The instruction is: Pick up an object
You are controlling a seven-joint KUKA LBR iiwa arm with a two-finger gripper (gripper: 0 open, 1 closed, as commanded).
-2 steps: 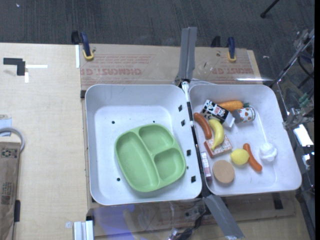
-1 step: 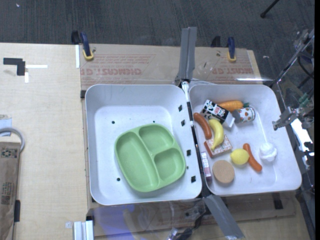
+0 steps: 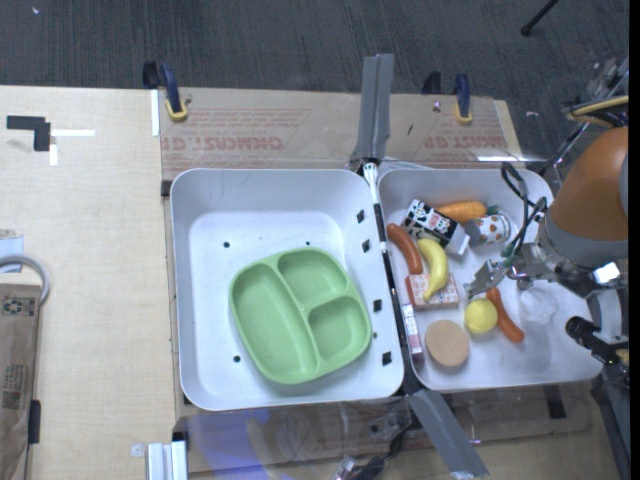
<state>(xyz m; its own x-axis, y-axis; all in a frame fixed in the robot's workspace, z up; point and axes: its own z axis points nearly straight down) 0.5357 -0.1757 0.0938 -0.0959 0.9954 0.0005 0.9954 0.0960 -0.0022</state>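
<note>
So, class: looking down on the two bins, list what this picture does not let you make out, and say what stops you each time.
- Gripper fingers: too small and blurred in the camera view to tell their state or whether they hold anything.
- Black-and-white carton: print too small to read.
- Arm: cut off by the right edge.
- Brown paper bag: cut off by the left edge.
- Pink packet: partly hidden under the banana.

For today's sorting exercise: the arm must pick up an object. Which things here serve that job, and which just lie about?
Job: claw; banana; lemon; carrot; sausage; round cookie; right bin.

Lying about: green divided plate; left bin; blue clamps; paper bag.
</note>
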